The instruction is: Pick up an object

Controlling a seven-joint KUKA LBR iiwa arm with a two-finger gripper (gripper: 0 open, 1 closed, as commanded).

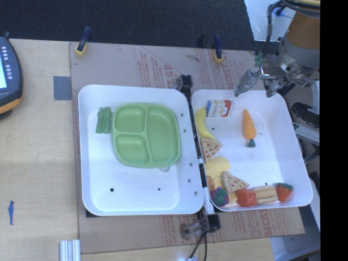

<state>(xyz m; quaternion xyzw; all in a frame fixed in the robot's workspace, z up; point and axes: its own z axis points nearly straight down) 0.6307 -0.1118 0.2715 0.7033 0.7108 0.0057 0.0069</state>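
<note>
Arm hovering over the far edge of the right bin (291,145), jaws spread and holding nothing.
Gripper (258,85) is hanging just beyond the carrot (248,126), which is lying in that bin's far half.

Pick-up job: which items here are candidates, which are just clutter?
Candidates, right bin: carrot, banana, milk carton, waffle pieces, strawberry, tomato, grapes.

Lying about: green divided plate and green beans in left bin; clamps; pendant. Gripper hovers open.
</note>
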